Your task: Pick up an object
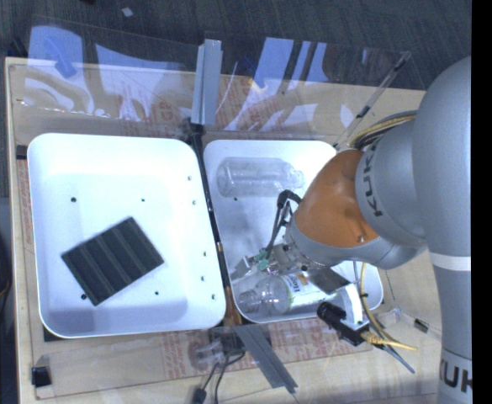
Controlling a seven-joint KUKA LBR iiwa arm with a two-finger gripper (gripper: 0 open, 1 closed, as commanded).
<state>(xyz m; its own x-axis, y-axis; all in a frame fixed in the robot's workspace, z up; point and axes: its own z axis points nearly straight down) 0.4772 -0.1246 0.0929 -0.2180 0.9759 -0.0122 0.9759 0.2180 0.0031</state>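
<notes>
A dark ribbed rectangular pad (113, 260) lies flat in the left bin (52, 162). In the right bin (313, 151), a clear plastic bottle (258, 178) lies on its side near the far wall. A second clear bottle (272, 297) with a blue-and-white label lies against the near wall. My gripper (262, 264) reaches down into the right bin from the right, just above and touching or nearly touching this second bottle. The orange wrist band (334, 209) and grey arm hide most of the gripper and the right half of the bin.
A grey metal post (205, 82) stands behind the gap between the bins. Clear plastic sheeting (128, 78) runs along the back of the bench. Cables and a black fitting (342, 320) hang off the arm near the right bin's front corner.
</notes>
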